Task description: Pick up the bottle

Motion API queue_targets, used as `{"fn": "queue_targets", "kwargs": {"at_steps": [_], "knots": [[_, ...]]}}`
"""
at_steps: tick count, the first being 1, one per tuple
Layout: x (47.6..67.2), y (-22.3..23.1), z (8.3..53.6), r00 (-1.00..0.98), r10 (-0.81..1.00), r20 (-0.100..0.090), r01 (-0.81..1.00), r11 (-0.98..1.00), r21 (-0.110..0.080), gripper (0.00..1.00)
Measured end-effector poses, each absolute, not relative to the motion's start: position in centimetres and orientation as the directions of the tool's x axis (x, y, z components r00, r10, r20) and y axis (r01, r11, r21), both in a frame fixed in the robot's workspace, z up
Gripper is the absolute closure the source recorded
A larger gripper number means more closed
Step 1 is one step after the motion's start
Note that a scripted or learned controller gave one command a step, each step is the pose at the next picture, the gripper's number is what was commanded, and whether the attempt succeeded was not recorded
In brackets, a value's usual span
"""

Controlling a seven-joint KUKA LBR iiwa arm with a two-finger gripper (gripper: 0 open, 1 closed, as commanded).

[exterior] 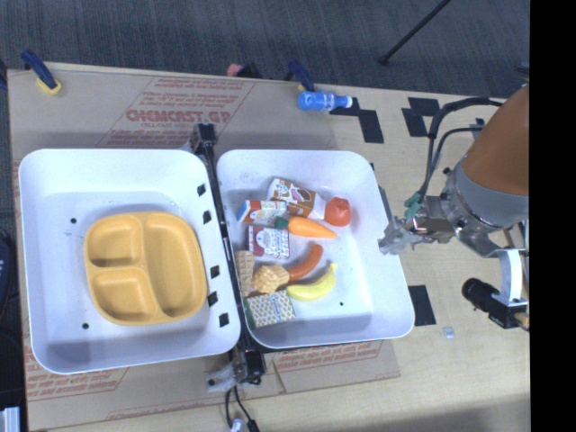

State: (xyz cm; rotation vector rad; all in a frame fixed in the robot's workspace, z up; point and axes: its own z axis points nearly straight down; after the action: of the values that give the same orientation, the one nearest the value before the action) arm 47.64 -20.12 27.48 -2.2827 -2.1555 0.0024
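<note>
The gripper (393, 239) is seen at the right rim of the right bin (387, 282), outside its floor, and whether it is open or closed cannot be told from this slanted view. What appears to be the bottle (262, 211), a small white and red item lying on its side, is found well to the left of the gripper, touching the carton (293, 196) and just beside the carrot (311, 228). The tomato (337, 211) lies between bottle and gripper, while the yellow tray (144, 266) is set in the left bin (36, 241), farther off.
</note>
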Motion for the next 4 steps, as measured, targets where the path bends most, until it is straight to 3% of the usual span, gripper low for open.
{"fn": "queue_targets", "kwargs": {"at_steps": [1,2,3,4], "knots": [[47.6,-12.1,25.1,-0.145,0.989,0.002,0.989,0.145,-0.004,1.0],[47.6,-9.8,20.2,-0.39,0.921,0.003,0.921,0.39,-0.004,1.0],[47.7,-16.6,30.1,-0.445,0.895,-0.002,0.895,0.445,0.0,1.0],[47.6,-21.1,25.4,-0.217,0.976,0.002,0.976,0.217,-0.004,1.0]]}}
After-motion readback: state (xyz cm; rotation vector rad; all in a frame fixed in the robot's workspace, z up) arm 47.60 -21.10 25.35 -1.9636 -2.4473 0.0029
